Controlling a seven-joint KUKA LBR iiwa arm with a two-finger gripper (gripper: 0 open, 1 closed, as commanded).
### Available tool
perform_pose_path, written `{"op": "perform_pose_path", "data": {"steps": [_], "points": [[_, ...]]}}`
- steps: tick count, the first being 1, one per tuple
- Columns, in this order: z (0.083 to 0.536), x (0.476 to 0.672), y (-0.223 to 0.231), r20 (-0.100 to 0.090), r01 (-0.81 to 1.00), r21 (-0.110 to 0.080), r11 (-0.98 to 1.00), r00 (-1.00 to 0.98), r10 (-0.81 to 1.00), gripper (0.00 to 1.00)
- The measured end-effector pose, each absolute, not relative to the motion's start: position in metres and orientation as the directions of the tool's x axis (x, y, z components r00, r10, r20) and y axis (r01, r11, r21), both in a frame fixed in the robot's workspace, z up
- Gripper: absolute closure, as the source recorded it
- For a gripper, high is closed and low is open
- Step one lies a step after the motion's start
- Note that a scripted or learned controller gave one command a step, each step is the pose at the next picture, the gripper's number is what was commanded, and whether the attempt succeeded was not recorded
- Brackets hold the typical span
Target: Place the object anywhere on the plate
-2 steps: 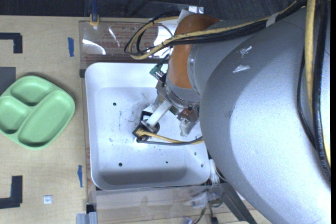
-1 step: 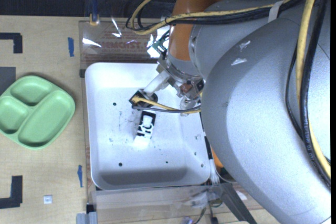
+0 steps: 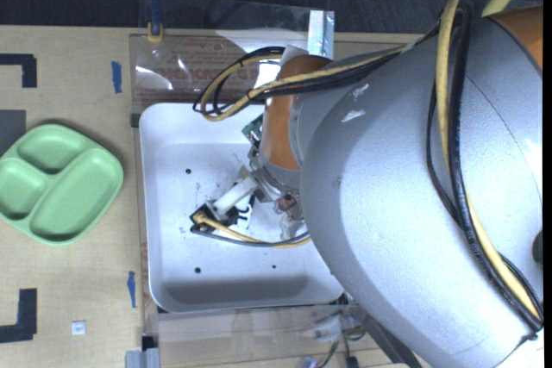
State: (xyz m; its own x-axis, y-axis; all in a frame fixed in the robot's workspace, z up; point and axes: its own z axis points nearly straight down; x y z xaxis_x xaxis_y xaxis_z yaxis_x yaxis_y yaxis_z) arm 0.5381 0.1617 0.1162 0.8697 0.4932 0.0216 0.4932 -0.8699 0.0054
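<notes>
One shallow white plastic bin (image 3: 172, 263) takes the middle of the bench, and the grey arm with the orange band (image 3: 405, 185) reaches into it from the right, covering the right part of the bin. The gripper (image 3: 274, 204) is low over the bin floor, near the middle, under the wrist. Whether it is wide or narrow I cannot tell, because the wrist hides it from above. The object of the task I also cannot place with certainty. I judge that it lies under the wrist or at the gripper, but nothing can be seen held there. On the bare floor of the bin there are only some small dark specks (image 3: 198, 271). The pale green plastic plate with three compartments (image 3: 56, 184) lies on the wooden bench to the left of the bin, well apart from the gripper. So the step in hand is, I think, the picking in the bin, and the placing is not yet done. The next move calls for a firm grasp, then a lift clear above the left wall of the bin and a carry to the left, over the plate, before the release. Any compartment will do.
</notes>
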Motion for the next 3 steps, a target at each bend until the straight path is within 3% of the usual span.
{"op": "perform_pose_path", "data": {"steps": [1,2,3], "points": [[0.124,0.54,0.162,0.021,0.497,0.009,-0.868,0.867,0.497,1.0],[0.146,0.479,0.201,-0.006,0.498,-0.002,-0.867,0.867,0.498,1.0],[0.104,0.479,0.212,-0.005,0.199,0.001,-0.98,0.98,0.199,1.0]]}}
